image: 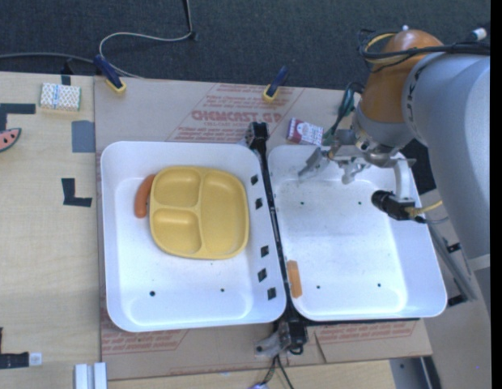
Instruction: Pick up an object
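Observation:
A yellow divided plate [198,212] lies in the left bin [186,306]. An orange sausage-shaped piece [141,197] rests against the plate's left rim. In the right bin [372,298], a small orange piece [294,279] lies by the left wall near the front. My gripper [329,168] hangs over the back of the right bin, open, with nothing between its fingers. The orange piece is well in front of it and to the left.
A small red-and-white packet [304,130] lies on the cardboard just behind the right bin, close to the gripper. Clamps [275,83] hold the cardboard's back edge. A sponge [60,96] and a watermelon-slice toy [4,140] sit far left on the bench.

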`<state>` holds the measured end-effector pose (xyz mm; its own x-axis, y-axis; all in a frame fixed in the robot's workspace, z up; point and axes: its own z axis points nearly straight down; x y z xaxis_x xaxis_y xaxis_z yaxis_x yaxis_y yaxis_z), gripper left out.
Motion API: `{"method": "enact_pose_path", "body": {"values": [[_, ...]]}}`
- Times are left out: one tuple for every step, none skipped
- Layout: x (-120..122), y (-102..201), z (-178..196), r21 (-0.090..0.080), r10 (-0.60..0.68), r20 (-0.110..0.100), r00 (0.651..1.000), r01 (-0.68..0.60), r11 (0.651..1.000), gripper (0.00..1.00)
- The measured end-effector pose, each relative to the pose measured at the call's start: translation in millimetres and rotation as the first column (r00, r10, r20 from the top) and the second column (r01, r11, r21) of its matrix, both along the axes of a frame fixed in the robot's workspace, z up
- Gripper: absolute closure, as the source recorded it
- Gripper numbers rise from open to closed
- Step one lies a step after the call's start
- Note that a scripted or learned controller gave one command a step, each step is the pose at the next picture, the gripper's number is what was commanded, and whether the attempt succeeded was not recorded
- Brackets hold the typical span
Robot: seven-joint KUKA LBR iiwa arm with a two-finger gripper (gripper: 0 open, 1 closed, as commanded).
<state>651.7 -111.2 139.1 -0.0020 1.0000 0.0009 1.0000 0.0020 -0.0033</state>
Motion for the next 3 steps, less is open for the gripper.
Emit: {"method": "enact_pose_path", "body": {"values": [[-49, 17, -52, -0.001, -0.002, 0.001, 1.0, 0.002, 1.0, 0.0], [-49, 18, -42, -0.001, -0.001, 0.002, 1.0, 0.001, 1.0, 1.0], [-49, 18, -33, 0.0, 0.0, 0.001, 1.0, 0.0, 1.0, 1.0]]}}
